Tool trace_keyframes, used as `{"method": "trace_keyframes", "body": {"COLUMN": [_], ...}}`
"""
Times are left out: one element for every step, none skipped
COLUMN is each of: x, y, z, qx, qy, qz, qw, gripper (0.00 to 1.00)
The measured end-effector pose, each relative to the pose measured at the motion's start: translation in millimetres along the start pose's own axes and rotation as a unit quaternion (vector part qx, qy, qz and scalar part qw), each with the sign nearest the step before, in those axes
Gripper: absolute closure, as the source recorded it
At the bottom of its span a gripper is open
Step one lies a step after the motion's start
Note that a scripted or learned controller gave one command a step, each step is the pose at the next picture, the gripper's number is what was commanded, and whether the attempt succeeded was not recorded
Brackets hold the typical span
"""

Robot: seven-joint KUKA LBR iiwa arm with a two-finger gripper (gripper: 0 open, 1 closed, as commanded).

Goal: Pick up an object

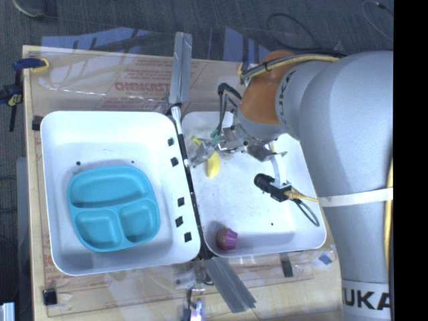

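Note:
My gripper (202, 152) is low in the right bin (261, 243), near its left wall at the far side. A yellow object (212, 166) lies right at the fingertips, partly hidden by them; whether it sits between the fingers is unclear. A small purple cup-shaped object (228, 239) rests near the front of the same bin, well apart from the gripper. The grey arm with its orange band comes in from the right and hides the bin's far right part.
The left bin (60, 129) holds a blue sectioned tray (114, 207). A divider with black clips (182, 199) runs between the two bins. The middle floor of the right bin is bare white.

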State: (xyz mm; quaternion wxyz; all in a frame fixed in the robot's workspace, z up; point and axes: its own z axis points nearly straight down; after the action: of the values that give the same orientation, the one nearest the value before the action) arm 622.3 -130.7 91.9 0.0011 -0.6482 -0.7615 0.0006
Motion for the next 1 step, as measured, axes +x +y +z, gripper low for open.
{"method": "trace_keyframes", "body": {"x": [-0.1], "y": [0.1], "z": [-10.1], "qx": [0.001], "qy": [0.0], "qz": [-0.002], "qw": [1.0], "gripper": [1.0]}}
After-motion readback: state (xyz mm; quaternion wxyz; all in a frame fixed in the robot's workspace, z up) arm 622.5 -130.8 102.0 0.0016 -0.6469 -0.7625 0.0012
